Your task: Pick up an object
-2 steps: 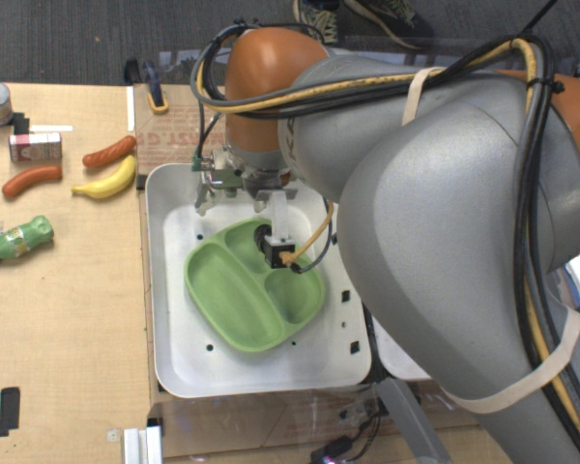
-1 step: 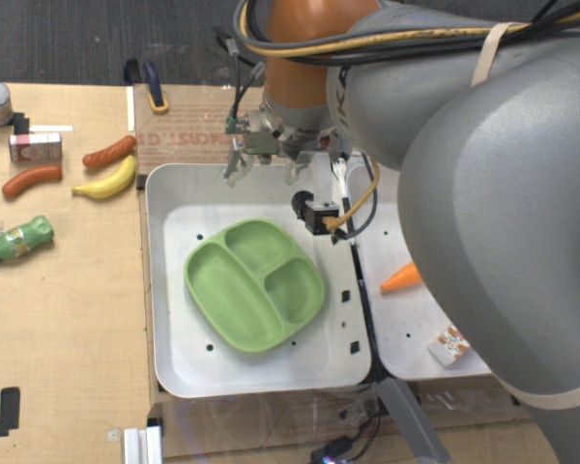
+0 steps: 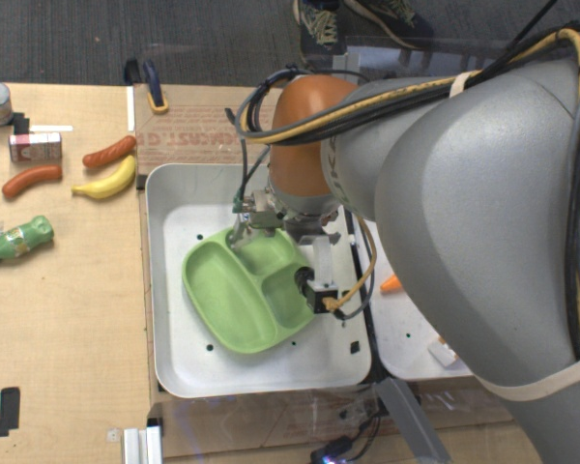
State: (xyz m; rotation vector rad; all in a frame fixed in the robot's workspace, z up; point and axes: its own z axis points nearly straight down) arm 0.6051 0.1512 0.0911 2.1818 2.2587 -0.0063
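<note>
A light green divided plate (image 3: 237, 298) lies tilted in the left white bin (image 3: 174, 356), its far edge lifted toward the arm. My gripper (image 3: 271, 228) hangs under the orange wrist band (image 3: 304, 143), right at the plate's upper right rim. The wrist and its cables hide how the gripper meets the plate. The big grey arm covers most of the right bin (image 3: 416, 346).
A small orange piece (image 3: 391, 283) and a white scrap (image 3: 443, 356) lie in the right bin. On the wooden bench to the left lie a banana (image 3: 109, 182), two sausages (image 3: 108, 151), a green bottle (image 3: 17, 240) and a small box (image 3: 35, 146). A person's shoes (image 3: 358, 13) stand beyond the bench.
</note>
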